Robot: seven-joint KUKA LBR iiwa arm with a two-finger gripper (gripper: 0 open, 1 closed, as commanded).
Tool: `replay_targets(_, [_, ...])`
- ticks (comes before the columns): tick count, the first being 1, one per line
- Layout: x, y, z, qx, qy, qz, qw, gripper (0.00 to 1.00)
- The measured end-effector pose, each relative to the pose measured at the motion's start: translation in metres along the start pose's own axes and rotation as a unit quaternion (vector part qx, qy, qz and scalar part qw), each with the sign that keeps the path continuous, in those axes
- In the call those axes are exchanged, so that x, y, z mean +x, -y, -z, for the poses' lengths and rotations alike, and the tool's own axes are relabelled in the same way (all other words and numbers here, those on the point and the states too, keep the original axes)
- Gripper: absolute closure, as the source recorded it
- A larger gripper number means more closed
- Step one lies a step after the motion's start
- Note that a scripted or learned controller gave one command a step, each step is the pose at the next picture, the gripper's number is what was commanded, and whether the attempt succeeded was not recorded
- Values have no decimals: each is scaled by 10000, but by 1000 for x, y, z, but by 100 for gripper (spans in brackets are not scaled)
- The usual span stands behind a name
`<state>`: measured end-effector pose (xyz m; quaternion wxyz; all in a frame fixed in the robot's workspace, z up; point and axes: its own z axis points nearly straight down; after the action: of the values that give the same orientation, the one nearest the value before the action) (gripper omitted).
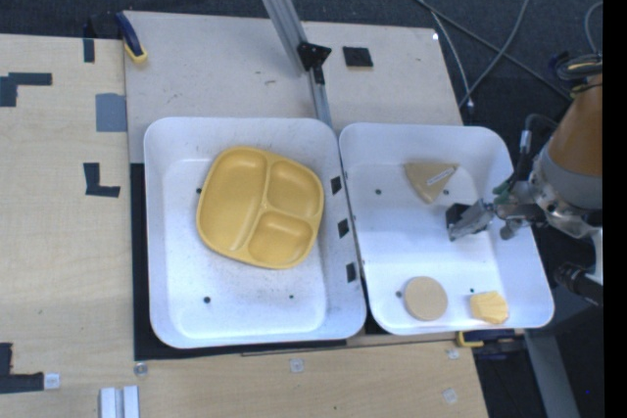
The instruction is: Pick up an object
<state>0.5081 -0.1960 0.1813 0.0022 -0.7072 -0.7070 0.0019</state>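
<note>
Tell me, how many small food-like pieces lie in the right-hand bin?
3: a tan wedge near the far side, a round tan disc near the front, and a yellow chunk at the front right corner.

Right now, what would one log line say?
hand above right bin | near wedge | disc, yellow piece untouched
</note>
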Motion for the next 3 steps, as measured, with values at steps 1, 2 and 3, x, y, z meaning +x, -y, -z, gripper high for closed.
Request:
replay_targets(1, [7,-3,-47,2,-4,9,10000,0])
replay_targets(2, [7,-4,-97,-35,11,0,10000,0])
replay_targets(3, [7,-6,-83,-61,13,8,10000,100])
